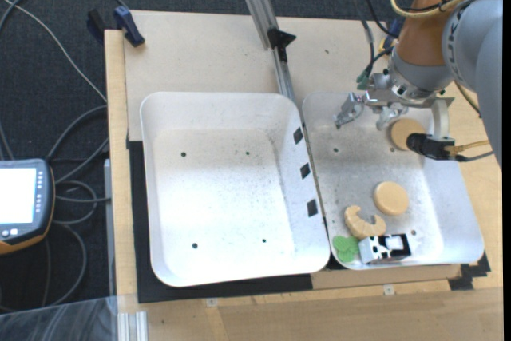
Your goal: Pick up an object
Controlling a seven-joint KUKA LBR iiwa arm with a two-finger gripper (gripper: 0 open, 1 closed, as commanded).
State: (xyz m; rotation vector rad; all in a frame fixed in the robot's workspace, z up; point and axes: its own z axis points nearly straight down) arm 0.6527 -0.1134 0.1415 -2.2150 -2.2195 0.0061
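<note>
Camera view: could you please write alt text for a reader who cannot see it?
A grey robot arm hangs its end effector over the far end of the right shallow white bin. Near that bin's front lie a round tan disc, a curved tan piece, a flat green disc and a small black-and-white block.

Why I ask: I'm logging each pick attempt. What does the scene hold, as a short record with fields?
hand: hand over the far part of the right bin
far part of the bin: pale tan disc, beside the wrist
middle of the bin: tan disc
near edge of the bin: curved tan piece, green piece and black-and-white box, close together
</note>
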